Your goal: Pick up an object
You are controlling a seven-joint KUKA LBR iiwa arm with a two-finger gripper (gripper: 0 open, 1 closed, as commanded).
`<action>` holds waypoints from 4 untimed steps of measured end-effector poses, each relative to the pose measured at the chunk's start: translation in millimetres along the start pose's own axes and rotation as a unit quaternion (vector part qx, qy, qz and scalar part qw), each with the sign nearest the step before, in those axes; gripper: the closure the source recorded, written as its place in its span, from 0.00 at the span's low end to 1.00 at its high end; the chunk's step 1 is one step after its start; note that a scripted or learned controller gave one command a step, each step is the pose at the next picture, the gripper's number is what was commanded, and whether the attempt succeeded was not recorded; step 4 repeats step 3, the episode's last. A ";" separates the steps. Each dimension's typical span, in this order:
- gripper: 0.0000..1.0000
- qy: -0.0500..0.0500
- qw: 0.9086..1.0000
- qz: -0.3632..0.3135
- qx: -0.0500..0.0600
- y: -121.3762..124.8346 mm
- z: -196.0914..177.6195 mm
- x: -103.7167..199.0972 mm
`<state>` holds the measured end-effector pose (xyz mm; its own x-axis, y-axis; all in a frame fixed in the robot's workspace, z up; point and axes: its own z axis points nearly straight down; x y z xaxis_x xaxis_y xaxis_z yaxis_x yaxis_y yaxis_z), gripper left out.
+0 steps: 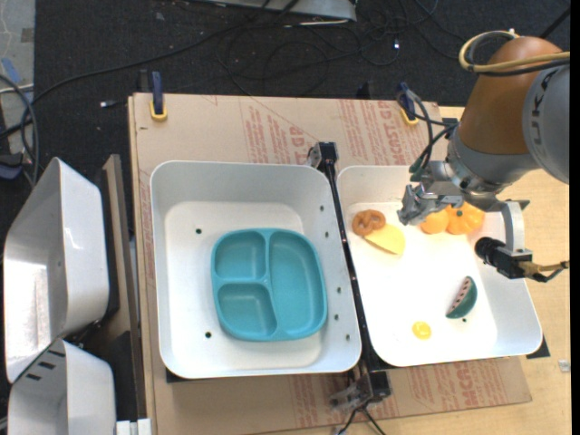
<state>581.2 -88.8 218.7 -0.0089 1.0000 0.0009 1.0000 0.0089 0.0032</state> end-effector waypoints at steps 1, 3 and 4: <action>1.00 0.000 1.000 0.000 0.000 21.1 -9.5 53.5; 1.00 0.000 1.000 0.000 0.000 51.3 -16.6 160.4; 1.00 0.000 1.000 0.000 0.000 51.3 -16.6 160.4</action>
